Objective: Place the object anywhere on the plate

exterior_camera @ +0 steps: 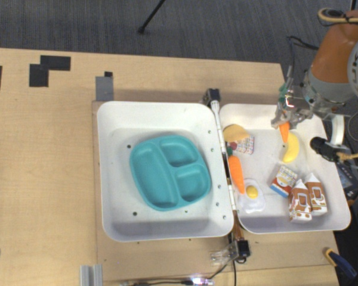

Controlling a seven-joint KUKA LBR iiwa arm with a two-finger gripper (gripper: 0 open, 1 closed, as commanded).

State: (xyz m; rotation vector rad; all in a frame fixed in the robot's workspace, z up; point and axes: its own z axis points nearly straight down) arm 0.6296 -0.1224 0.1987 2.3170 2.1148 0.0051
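While the bench (42,159) at far left carries nothing more than a few dark patches, the left bin (116,121) holds the teal plate (169,171), a three-compartment dish lying flat, slightly turned, with all its wells bare. Nothing rests on it yet, so the placing step is not done.

Across the seam, the right bin (337,216) is crowded. Against its left wall lie a pale bun-like toy (234,132), a small printed card (245,144) just beside it, a carrot (236,174) running lengthwise, and a fried egg (251,190) below that. Further right sit a small blue, white and red packet (281,181) and two brown-and-white cartons (306,200) touching one another. Their print is too small to read; no brand or word can be made out.

Near the bin's upper right, the gripper (284,119) hangs over a small orange object (284,132), which sits right at its tip and touches the top of a banana (291,148). Whether the tool is clenched on the orange piece, merely touching it, or spread above it cannot be told from this angle.

As a judgement, the orange piece looks like the thing being picked. The risks follow from that closeness: a weak or off-centre pinch could let it slip back into the bin, the banana could be nudged or dragged along, and the long carry leftward over the raised bin walls gives a loose hold time to fail. A release too near the plate's rim could send the piece sliding off onto the bin floor.
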